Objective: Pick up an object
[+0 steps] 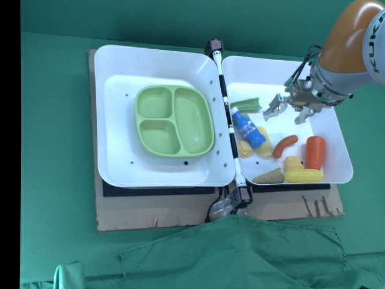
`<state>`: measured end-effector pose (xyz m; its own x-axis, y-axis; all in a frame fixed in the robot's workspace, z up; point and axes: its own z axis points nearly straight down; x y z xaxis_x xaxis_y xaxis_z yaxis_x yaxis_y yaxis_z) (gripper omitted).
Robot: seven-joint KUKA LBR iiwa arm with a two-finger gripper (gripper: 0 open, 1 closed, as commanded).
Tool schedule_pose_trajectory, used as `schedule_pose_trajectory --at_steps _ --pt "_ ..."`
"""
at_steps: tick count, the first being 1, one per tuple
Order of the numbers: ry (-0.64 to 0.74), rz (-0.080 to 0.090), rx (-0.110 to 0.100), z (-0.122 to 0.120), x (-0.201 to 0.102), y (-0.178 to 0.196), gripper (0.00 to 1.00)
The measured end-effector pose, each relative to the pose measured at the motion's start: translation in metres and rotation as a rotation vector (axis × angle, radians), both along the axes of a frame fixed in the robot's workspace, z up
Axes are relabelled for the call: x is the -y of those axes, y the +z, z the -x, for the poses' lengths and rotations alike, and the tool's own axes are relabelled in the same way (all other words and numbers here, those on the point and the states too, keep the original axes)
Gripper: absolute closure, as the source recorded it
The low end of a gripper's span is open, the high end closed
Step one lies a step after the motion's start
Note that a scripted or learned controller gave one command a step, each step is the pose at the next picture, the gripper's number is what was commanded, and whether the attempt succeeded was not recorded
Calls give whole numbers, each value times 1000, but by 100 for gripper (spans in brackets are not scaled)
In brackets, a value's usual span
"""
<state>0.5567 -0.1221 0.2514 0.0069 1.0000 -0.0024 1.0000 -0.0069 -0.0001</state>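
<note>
- Toys in the right bin (337, 138): one blue bottle (248, 129), one sausage (284, 146), one carrot (314, 152).
- One gripper (289, 111) above them, fingers spread, holding nothing.
- One green plate (174, 120) in the left bin (117, 101).

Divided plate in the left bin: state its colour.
Light green plastic divided plate, clearest in the camera view.

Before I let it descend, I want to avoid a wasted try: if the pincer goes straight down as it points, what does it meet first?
Probably bare floor of the right bin, between the green pod and sausage. The open pincer hangs there; depth is unclear.
</note>
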Motion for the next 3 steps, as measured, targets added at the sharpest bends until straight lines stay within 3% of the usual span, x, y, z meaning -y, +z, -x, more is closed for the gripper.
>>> schedule_pose_trajectory --at_steps 1,2,3 --pt "-2 -1 8 -23 66 -71 0" --pt "2 4 15 8 66 32 0" --pt "-1 4 13 8 67 38 100"
